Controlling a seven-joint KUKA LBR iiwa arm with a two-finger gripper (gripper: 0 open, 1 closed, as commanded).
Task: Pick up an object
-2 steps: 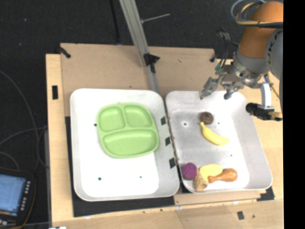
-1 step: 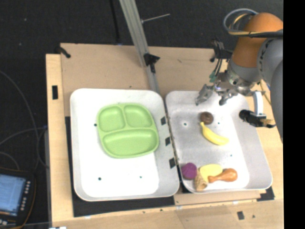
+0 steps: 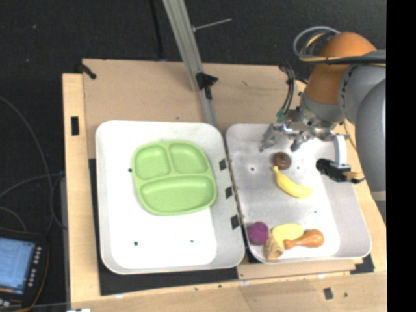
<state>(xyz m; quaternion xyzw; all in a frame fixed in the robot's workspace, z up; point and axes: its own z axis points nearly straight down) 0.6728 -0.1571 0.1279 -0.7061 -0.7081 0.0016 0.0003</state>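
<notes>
Over the far half of the right-hand shallow white bin (image 3: pixel 338 207), the two-finger gripper (image 3: pixel 283 143) hangs with its fingers (image 3: pixel 268 140) spread apart and nothing between them. From it the grey arm with its orange band (image 3: pixel 338 57) runs off toward 2 o'clock.

At 6 o'clock of the gripper, just beside the fingertips, a small brown round object (image 3: pixel 281 159) rests on the bin floor; whether the fingers touch it I cannot tell. At 5 o'clock of that brown object, just beside it, lies a yellow curved toy banana (image 3: pixel 291 184), its stem end pointing back at the brown object.

Farther toward 6 o'clock, well apart from the gripper, a cluster sits along the near edge of the same bin: a purple round ball (image 3: pixel 258 232) at the cluster's 9 o'clock end, a pale yellow lump (image 3: pixel 287 231) beside it, an orange-brown drumstick-shaped toy (image 3: pixel 305 240) at the 3 o'clock end, and a small tan piece (image 3: pixel 273 249) at 6 o'clock of the yellow lump.

At 9 o'clock of the right bin stands the left-hand shallow white bin (image 3: pixel 117 239), the two touching along their long sides. It holds a light green plastic plate with three compartments (image 3: pixel 174 177), lying flat.

Both bins sit on a tan wooden bench (image 3: pixel 130 90). From the seam between the bins a slim grey metal rail (image 3: pixel 182 31) rises toward 11 o'clock.
</notes>
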